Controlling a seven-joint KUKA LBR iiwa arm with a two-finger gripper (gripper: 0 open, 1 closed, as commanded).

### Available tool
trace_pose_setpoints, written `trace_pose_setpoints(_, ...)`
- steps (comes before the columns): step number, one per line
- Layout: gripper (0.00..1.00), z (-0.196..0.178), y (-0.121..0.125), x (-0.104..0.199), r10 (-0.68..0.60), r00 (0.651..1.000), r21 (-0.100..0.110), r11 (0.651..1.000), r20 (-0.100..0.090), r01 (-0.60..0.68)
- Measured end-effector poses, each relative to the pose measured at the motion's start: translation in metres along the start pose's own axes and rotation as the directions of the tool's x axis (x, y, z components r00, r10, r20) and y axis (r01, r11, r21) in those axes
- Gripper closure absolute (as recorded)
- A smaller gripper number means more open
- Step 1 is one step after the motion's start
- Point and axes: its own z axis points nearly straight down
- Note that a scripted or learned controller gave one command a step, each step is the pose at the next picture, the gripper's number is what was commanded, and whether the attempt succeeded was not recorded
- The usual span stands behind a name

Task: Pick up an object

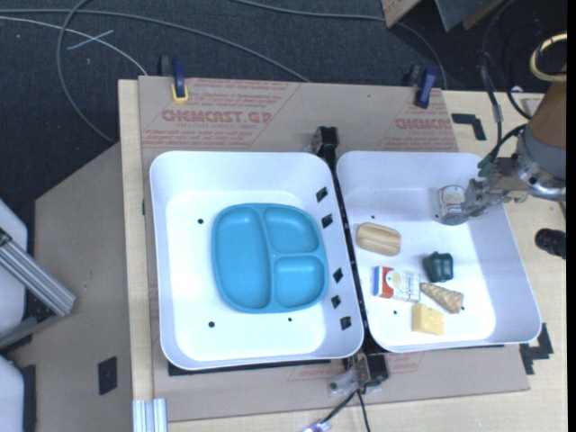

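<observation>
Cheese wedge lies untouched as the gripper, its finger state impossible to tell, apparently hovers over bare bin floor, risking an empty grasp.

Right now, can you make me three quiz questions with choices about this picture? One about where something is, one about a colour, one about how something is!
1. Where is the divided plate?
A. left bin
B. right bin
C. outside both bins

2. What colour is it?
A. red
B. blue
C. yellow

3. How is the bread roll?
A. in the hand
B. on the plate
C. lying loose in the right bin

Answers: 1 A, it sits in the left bin. 2 B, it is light blue. 3 C, it lies apart from the hand.
</observation>
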Motion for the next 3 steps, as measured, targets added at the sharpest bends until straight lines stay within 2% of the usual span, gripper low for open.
trace_pose_setpoints(1,1.00,-0.046,0.007,-0.002,0.001,1.000,-0.001,1.000,0.000,-0.001)
trace_pose_setpoints(2,1.00,-0.072,0.008,-0.003,0.001,1.000,0.002,1.000,-0.001,-0.001)
trace_pose_setpoints(3,1.00,-0.062,-0.010,0.054,-0.002,1.000,0.009,1.000,-0.005,0.002)
